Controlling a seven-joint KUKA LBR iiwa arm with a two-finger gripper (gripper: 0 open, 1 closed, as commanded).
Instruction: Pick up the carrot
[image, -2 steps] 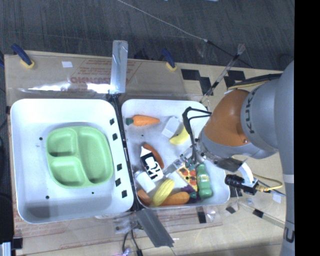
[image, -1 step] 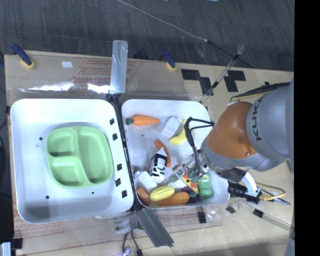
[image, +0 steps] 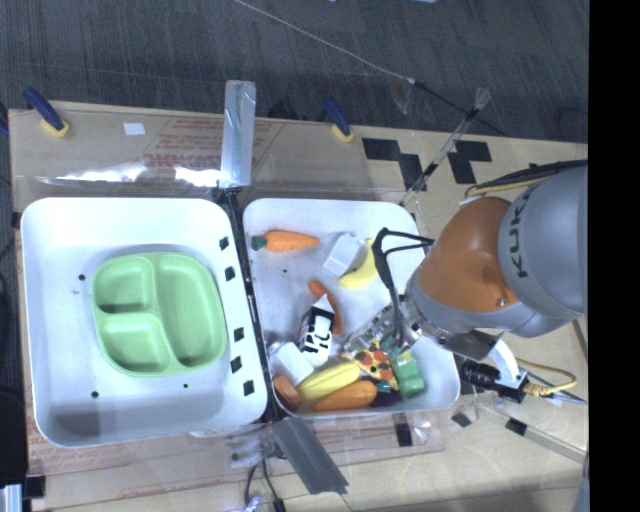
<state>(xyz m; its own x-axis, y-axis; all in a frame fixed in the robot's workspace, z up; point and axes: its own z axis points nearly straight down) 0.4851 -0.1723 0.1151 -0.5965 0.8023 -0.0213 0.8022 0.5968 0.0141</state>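
At the bottom of the frame, the right bin (image: 262, 300) holds a crowded pile along its lower edge: one yellow banana (image: 328, 379), one orange piece (image: 345, 398) beneath it, one green block (image: 408, 377) and small mixed toys. The gripper (image: 385, 331) sits just above this pile at the end of the grey arm (image: 500, 265); whether its fingers are spread or closed cannot be told. Higher in the same bin lies one carrot (image: 286, 241), near the upper left corner, well apart from the gripper. The left bin (image: 60, 400) contains one green divided tray (image: 158, 313) with three compartments.
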